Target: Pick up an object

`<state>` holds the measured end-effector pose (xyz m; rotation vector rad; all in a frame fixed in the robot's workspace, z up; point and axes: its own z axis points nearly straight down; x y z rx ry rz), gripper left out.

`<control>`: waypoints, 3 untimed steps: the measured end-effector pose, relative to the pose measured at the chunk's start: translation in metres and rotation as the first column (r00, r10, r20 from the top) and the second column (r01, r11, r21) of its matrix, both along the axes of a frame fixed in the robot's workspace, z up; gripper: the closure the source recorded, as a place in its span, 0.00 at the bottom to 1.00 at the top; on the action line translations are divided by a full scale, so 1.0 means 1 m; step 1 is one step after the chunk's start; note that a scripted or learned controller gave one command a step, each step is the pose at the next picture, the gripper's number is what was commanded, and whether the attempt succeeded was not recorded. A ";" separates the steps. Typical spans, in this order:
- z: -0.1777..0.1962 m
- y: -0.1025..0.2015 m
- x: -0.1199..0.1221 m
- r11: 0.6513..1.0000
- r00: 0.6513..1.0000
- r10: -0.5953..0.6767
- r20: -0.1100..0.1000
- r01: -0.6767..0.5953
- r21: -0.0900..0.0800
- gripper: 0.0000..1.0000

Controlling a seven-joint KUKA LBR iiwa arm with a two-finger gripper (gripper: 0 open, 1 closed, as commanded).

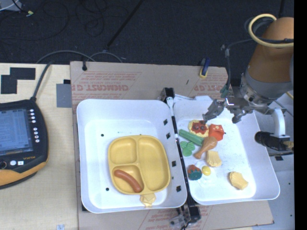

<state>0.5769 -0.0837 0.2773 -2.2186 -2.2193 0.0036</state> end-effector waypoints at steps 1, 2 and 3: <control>0.010 -0.001 0.000 1.000 1.000 0.000 -0.002 0.000 0.001 1.00; 0.061 0.069 -0.029 1.000 1.000 0.007 0.005 -0.007 0.001 1.00; 0.138 0.111 -0.104 1.000 1.000 0.006 0.006 -0.006 0.001 1.00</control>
